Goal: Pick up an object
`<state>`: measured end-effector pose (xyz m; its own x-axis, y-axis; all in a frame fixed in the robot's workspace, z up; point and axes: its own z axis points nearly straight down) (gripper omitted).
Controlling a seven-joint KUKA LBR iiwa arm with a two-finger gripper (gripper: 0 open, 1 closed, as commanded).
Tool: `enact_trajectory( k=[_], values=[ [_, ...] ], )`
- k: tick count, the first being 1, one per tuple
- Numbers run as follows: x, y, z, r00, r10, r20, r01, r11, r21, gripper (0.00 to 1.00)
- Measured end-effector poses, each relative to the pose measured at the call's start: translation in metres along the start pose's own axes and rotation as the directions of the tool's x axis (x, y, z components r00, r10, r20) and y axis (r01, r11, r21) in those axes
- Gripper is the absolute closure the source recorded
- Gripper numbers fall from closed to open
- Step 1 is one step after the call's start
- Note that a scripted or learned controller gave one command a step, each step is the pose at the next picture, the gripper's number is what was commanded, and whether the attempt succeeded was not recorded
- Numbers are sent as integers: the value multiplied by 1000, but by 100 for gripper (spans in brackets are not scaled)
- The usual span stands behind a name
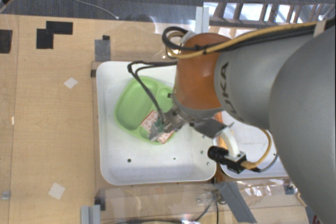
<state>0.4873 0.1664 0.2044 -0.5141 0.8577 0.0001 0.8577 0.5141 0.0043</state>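
The big grey arm (273,81) fills the near right, its end effector (159,127) down in the left white bin (113,165) right over a small patterned packet (157,128) at the green bowl (135,105), though I can't tell its grip, tan surface (47,113) beyond.

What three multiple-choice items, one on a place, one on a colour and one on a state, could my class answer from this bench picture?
1. Where is the bowl?
A. in the left white bin
B. on the wooden bench
C. on the arm

2. What colour is the bowl?
A. red
B. green
C. blue

3. How does the tool stand?
A. raised far above the bench
B. outside both bins
C. low at the bowl's near rim

Answers: 1 A, white walls surround the bowl. 2 B, it is plainly light green. 3 C, its tip meets the rim beside a small patterned item.
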Motion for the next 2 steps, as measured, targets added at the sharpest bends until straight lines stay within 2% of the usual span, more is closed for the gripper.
enact_trajectory(
  k=[1, 2],
  values=[
    [24, 14, 3, 970, 243, 1, -243, 970, 2, 100],
    [34, 20, -53, 716, 698, 2, -698, 716, 1, 100]
  ],
)
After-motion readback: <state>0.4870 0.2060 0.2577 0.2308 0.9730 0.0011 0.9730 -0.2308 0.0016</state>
